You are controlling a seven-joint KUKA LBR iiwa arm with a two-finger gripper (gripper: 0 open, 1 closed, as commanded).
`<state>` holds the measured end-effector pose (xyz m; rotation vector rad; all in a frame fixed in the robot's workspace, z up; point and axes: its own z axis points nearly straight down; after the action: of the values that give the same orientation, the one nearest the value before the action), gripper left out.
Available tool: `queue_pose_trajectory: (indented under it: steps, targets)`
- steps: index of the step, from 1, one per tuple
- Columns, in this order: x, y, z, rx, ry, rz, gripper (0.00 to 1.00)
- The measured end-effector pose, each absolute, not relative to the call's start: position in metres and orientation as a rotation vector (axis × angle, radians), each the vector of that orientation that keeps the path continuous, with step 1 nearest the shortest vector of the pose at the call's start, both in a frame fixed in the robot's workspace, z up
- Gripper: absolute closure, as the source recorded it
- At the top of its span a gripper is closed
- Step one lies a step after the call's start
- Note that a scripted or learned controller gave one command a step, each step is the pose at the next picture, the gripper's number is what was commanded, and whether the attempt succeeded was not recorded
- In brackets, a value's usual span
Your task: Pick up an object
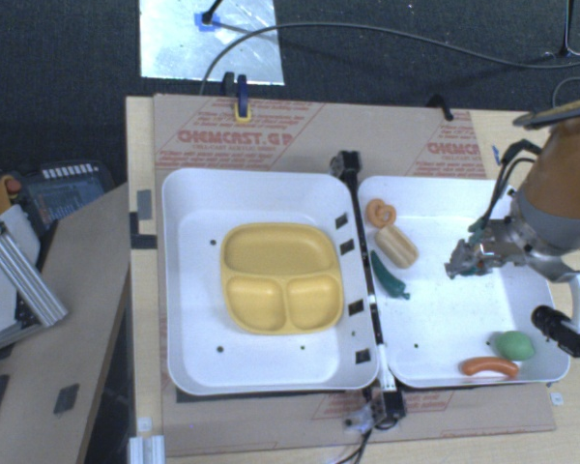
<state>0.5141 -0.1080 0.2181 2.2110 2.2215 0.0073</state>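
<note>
In the right bin [435,356] lie several small objects: an orange ring-shaped piece [380,213] at the back left, a tan bread-like roll [397,246] just in front of it, a dark green pepper-like piece [388,276] by the left wall, a green round object [513,345] and an orange sausage-like piece [489,366] at the front right. My gripper [461,262] hangs over the middle right of this bin, to the right of the roll, with nothing seen between its fingers.
The left bin [188,259] holds a yellow three-compartment plate [275,276]. A black divider with clips [360,269] runs between the bins. The grey arm with its orange band [561,191] comes in over the right bin's right wall.
</note>
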Motion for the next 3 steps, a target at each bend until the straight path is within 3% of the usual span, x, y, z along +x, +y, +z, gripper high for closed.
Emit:
queue_pose_trajectory:
  steps: [1, 3]
  targets:
    - [0.515, -0.108, 0.234, 2.214, 2.224, 0.003, 1.0]
    - [0.526, 0.005, 0.219, 2.211, 2.233, 0.004, 1.0]
